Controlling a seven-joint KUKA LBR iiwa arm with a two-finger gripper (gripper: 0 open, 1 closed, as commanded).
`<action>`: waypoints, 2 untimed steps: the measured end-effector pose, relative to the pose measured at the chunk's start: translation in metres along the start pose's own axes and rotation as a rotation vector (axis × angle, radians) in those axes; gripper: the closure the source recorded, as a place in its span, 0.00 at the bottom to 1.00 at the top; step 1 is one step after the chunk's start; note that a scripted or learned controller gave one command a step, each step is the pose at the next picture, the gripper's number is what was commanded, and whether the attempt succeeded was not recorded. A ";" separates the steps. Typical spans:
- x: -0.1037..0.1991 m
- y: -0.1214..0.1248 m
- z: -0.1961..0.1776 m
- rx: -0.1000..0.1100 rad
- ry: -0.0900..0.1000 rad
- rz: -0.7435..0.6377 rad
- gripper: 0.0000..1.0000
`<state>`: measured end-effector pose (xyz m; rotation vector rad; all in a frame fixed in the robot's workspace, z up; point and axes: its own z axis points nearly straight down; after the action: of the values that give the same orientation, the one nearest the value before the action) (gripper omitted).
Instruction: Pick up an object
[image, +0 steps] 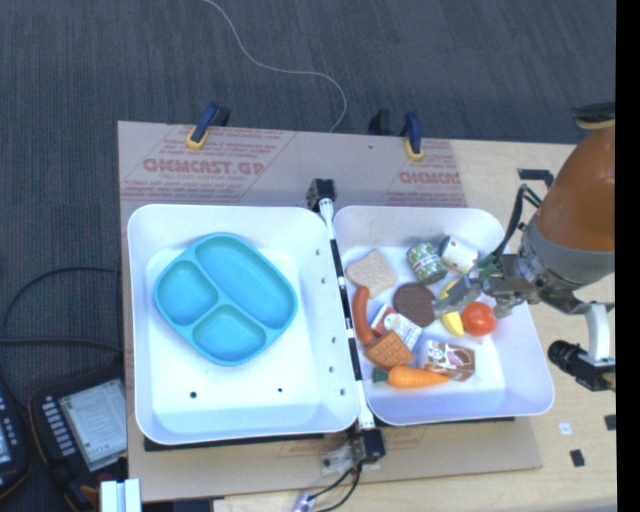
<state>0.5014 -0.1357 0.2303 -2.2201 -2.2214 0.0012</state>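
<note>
From my remote station I noted that the grey arm with the orange band (590, 200) was cut off at the right edge of the frame, and its bulk covered the upper right corner of the right-hand shallow white bin (520, 385). The two-finger gripper (478, 285) sat low over that bin's right half, just above a round red toy tomato (479, 318) and beside a small yellow piece (454, 323); I could not tell whether it was open, closed, or gripping anything, since the dark parts blurred together.

The toy food crowded the centre of that bin: a brown round disc (412, 303), a beige slice of toy bread (372, 270), a green-labelled can (427, 261), an orange toy carrot (418, 377). Several smaller items overlapped and were hard to identify. Bare floor remained along the lower right wall.

The left-hand shallow white bin (200, 410) held a blue three-compartment plastic plate (225, 297), with open floor around it.
</note>
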 end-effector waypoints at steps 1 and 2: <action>0.034 -0.011 0.103 -0.004 0.000 0.001 0.00; 0.032 -0.010 0.093 -0.008 -0.005 0.003 1.00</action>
<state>0.4909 -0.1037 0.1378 -2.2301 -2.2244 -0.0016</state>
